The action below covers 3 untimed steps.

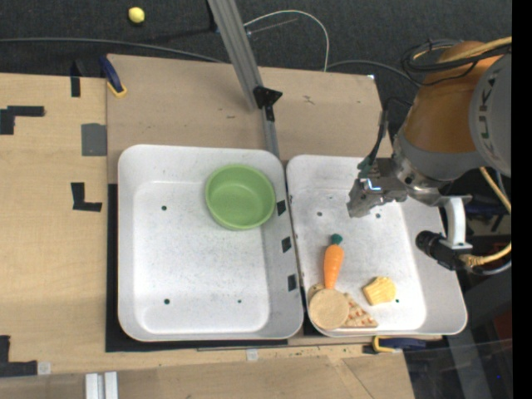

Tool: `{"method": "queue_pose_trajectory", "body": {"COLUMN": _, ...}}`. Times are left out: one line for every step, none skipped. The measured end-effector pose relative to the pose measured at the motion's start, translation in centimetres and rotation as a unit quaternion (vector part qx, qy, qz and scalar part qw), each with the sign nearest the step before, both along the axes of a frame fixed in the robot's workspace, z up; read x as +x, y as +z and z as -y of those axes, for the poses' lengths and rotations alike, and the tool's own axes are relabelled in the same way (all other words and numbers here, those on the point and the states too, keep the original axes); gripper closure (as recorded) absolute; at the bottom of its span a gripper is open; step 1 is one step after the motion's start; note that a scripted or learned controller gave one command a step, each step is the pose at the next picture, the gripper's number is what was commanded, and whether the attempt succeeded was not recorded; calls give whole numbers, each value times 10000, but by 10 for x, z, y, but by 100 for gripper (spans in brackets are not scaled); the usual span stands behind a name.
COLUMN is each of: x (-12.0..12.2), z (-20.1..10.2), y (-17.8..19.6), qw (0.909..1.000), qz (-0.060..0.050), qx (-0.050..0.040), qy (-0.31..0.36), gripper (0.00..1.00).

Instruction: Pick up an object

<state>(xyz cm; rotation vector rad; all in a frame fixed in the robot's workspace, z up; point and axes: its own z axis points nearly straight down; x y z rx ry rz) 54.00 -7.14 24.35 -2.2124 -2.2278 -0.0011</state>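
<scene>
In the right bin (pixel 332 177) lie an orange toy carrot (pixel 333 263) with a green top, a yellow cheese-like wedge (pixel 380 291), a round tan cookie (pixel 329 308) and a waffle-patterned piece (pixel 361 316) at the front edge. A green bowl (pixel 240 196) sits in the left bin (pixel 158 248) near its back right corner. My gripper (pixel 363 201) hangs over the middle of the right bin, behind and to the right of the carrot, with nothing visible between its fingers.
A grey metal pole (pixel 237 44) slants down to the divider between the bins. Cables loop across the bench behind the right bin. A small yellow ball (pixel 136 14) lies on the dark floor at the far back left.
</scene>
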Motion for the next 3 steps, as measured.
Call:
{"method": "queue_pose_trajectory", "body": {"x": -17, "z": -58, "y": -13, "qw": 10000, "qz": -18, "qx": 1, "qy": -1, "gripper": 100}}
{"method": "queue_pose_trajectory", "body": {"x": -30, "z": -107, "y": -5, "qw": 10000, "qz": -12, "qx": -1, "qy": 3, "gripper": 100}}
{"method": "queue_pose_trajectory", "body": {"x": -52, "z": -160, "y": -8, "qw": 10000, "qz": -19, "qx": -3, "qy": 2, "gripper": 100}}
